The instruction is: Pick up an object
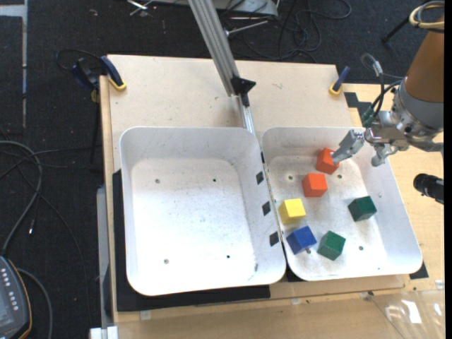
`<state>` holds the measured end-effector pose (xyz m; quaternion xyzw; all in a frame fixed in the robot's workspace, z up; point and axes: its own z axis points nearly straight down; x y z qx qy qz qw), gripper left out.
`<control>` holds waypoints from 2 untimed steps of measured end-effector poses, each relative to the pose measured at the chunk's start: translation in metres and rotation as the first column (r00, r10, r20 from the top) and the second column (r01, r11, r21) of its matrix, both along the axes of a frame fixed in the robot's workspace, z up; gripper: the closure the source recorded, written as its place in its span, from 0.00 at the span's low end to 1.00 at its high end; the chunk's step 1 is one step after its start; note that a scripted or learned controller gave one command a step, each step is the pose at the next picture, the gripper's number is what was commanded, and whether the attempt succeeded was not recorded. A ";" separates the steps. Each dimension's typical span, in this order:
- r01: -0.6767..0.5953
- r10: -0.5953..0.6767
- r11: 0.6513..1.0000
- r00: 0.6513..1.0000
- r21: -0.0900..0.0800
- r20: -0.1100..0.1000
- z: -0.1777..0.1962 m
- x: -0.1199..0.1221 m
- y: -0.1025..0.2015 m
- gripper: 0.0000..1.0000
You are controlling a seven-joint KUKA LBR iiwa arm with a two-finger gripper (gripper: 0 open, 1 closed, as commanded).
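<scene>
The right bin (395, 249) holds several small blocks. A red-orange block (325, 161) lies near the back, with an orange block (315, 184) just in front of it. A yellow block (292, 208), a blue block (302, 239), a green block (331, 245) and a dark green block (362, 207) lie further forward. My gripper (364, 152) hangs over the bin's back right part, open, with nothing between its fingers. Its left finger (347, 147) ends right beside the red-orange block; whether it touches the block is unclear.
The left bin (134, 189) sits beside the right one, their rims meeting at the middle. A slanted metal pole (212, 34) rises from behind the bins. Yellow clamps (113, 76) grip the board's back corners. Cables lie on the dark floor around the bench.
</scene>
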<state>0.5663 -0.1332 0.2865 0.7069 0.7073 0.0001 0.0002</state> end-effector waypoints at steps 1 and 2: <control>0.001 -0.001 1.000 1.000 -0.001 0.003 0.023 -0.013 -0.006 0.00; 0.002 -0.002 1.000 1.000 0.001 -0.007 -0.155 0.005 -0.030 0.00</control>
